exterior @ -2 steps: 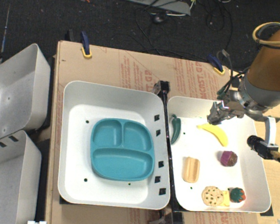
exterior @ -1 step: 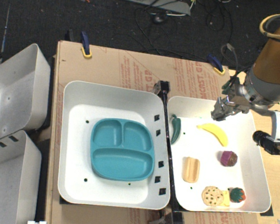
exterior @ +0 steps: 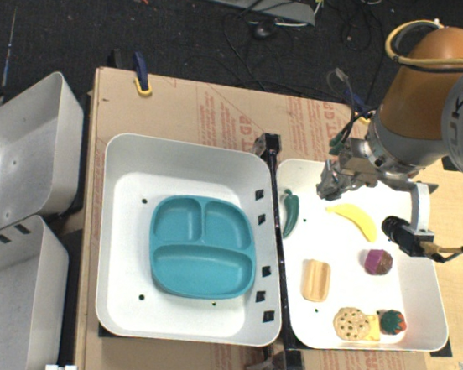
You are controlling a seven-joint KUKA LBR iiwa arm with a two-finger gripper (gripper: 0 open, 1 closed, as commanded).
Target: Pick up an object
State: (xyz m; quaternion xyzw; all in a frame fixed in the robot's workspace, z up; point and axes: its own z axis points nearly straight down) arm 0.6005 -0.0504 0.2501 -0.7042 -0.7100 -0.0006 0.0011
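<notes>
The pincer (exterior: 333, 187) hovers over the right bin (exterior: 430, 286), just beside the banana (exterior: 355, 219); its state cannot be told

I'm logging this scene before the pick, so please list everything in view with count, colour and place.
bins: 2, white, side by side on the bench
tray: 1, teal, three compartments, in the left bin
banana: 1, yellow, right bin, far part
green item: 1, dark green, right bin, against its left wall
purple item: 1, right bin, right side
bun: 1, tan, right bin, middle
cookie: 1, tan with dark spots, right bin, near edge
strawberry: 1, red and green, beside the cookie
gripper: 1, grey, above the right bin's far end, close to the banana
</notes>
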